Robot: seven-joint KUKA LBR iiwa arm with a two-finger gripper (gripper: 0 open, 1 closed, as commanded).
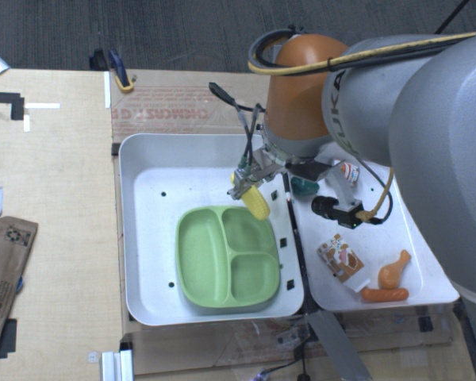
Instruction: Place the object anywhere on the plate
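Plate [214, 268] in left bin [143, 213]; hand [250, 182] grips corn [255, 202].

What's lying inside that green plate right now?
The plate's three sections show bare green. A yellow object sits between the gripper's fingers above the plate's far edge, overlapping the rim; whether it touches, and what lies beneath it, is hidden.

My grey arm [412, 133] reaches in from the right, orange band above the wrist, and my gripper [250, 182] points down, fingers closed on something yellow.
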